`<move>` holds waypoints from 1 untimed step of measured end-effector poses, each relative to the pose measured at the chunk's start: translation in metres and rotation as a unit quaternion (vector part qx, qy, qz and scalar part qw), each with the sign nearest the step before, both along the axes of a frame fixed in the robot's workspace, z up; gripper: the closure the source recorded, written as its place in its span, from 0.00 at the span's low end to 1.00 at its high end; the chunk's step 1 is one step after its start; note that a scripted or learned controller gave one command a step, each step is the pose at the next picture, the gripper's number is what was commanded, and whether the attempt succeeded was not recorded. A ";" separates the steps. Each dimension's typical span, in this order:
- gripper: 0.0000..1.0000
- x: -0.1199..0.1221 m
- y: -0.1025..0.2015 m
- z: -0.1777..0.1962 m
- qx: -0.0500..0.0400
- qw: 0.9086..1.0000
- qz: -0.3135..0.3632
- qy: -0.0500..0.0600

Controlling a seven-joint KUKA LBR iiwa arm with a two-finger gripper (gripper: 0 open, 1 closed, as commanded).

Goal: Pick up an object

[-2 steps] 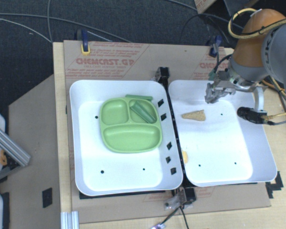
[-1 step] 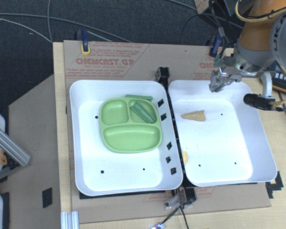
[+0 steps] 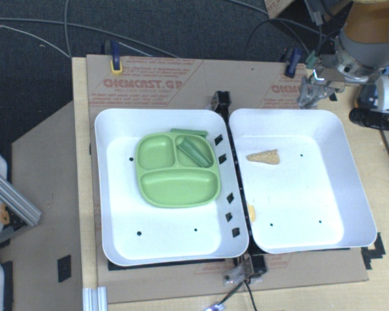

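Observation:
A tan, wedge-shaped piece [image 3: 264,157] lies flat in the right bin [image 3: 350,173], toward its back left. In the left bin [image 3: 113,193] rests a green divided plate [image 3: 177,171] with a darker green object [image 3: 194,151] lying in its back right compartment. A small yellow bit [image 3: 251,213] sits at the right bin's left wall. My gripper [image 3: 313,91] hangs above the back edge of the right bin, beyond the rim, well behind and to the right of the tan piece. It carries nothing that I can see.
Both bins sit on a cardboard-covered board [image 3: 181,83] held by blue clamps [image 3: 116,56] at the back. Black clips [image 3: 221,101] join the bins along the middle. Cables cross the dark floor behind. A metal rail [image 3: 10,196] lies at the left.

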State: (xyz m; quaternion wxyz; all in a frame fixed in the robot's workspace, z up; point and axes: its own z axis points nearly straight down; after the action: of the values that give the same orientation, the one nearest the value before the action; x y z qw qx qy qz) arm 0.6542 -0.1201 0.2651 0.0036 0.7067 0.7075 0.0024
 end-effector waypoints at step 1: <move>1.00 0.001 0.000 0.018 0.000 1.000 0.000 0.002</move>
State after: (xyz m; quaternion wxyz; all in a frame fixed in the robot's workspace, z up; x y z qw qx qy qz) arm 0.6551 -0.1200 0.2828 0.0021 0.7067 0.7075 0.0015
